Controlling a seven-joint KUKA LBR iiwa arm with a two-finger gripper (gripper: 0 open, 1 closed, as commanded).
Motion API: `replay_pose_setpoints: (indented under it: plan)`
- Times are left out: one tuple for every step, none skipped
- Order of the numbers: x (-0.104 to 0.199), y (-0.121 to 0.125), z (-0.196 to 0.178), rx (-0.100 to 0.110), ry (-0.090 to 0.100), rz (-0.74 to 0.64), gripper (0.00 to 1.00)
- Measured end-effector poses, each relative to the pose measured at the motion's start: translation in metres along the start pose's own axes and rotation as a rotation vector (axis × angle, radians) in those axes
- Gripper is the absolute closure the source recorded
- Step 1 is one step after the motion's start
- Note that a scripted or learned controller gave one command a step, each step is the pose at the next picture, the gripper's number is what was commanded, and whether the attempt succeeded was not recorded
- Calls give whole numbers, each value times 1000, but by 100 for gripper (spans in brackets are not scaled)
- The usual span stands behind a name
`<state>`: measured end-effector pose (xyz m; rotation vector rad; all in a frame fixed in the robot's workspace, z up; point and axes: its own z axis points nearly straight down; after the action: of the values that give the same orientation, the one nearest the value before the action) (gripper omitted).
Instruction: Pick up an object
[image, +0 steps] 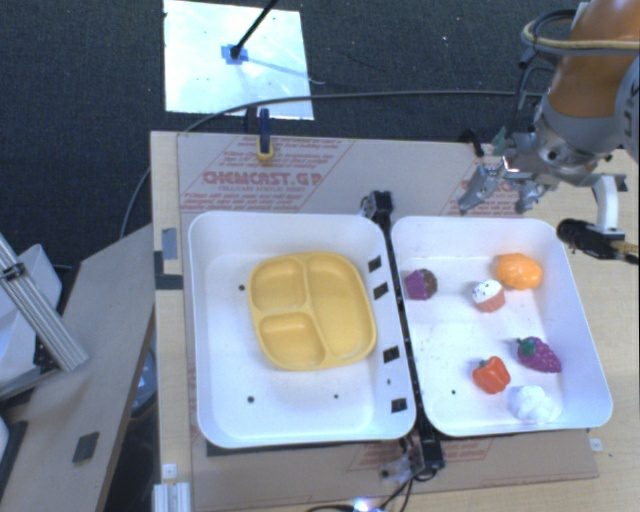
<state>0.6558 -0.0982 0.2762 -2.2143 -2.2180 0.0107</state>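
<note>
The right bin (574, 330) holds several small toy foods: an orange fruit (519, 270), a white and red cupcake (487, 294), a purple and brown piece (420, 284), a red pepper (490, 374), purple grapes (538, 354) and a white cauliflower (532, 402). My gripper (505, 188) hangs above the bench just behind the right bin's far rim, up and a little left of the orange fruit. Its two fingers stand apart with nothing between them.
The left bin (225, 300) holds a yellow divided tray (311, 308). Black clips run along the seam between the bins (390, 310). A cardboard sheet (300, 175) lies behind the bins, with a blue and yellow clamp (264, 135) at its far edge.
</note>
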Motion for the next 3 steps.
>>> replay_pose_setpoints:
  plan:
    - [0,2,-8,-12,-1,-2,0]
    - [5,0,35,-9,-1,-1,0]
    - [-2,-6,82,-9,-1,1,0]
